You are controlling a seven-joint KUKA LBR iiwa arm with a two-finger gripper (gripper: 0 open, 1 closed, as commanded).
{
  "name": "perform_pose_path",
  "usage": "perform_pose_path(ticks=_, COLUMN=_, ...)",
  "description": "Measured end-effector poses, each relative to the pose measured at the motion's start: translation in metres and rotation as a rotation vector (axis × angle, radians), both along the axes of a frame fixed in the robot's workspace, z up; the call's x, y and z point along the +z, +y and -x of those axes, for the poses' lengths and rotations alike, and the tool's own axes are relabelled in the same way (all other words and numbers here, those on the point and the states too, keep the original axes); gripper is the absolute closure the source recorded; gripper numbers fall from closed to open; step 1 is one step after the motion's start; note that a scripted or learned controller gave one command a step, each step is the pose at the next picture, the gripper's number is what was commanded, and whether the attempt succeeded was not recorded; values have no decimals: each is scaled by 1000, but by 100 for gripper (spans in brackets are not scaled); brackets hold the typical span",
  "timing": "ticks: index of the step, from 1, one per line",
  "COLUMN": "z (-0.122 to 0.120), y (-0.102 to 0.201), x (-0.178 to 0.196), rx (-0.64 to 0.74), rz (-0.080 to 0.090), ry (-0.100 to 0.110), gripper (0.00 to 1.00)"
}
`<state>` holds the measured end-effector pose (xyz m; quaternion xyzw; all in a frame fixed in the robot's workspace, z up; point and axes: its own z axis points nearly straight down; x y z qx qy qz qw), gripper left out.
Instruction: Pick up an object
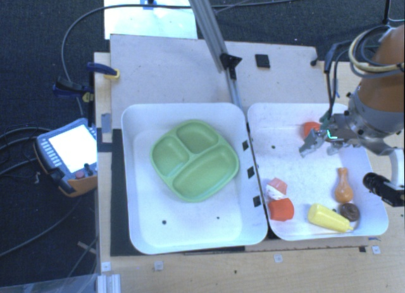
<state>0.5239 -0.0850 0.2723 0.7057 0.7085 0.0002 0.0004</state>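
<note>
My gripper hangs over the upper part of the right bin, its fingers spread open with only white bin floor between them. A small orange-red object lies just behind the left finger, partly hidden by the gripper body. Lower in the same bin lie a red block, a small white-and-red piece, a yellow object, an orange pear-shaped object and a dark brown round object.
A green sectioned plate fills the middle of the left bin. A slanted metal pole crosses the bench behind the bins. A handheld pendant sits off the bench at the left.
</note>
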Motion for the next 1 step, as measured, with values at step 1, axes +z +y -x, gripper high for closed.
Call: perform_pose_path(ticks=1, z=0, y=0, x=1, rx=0, rz=0, ry=-1, gripper=0)
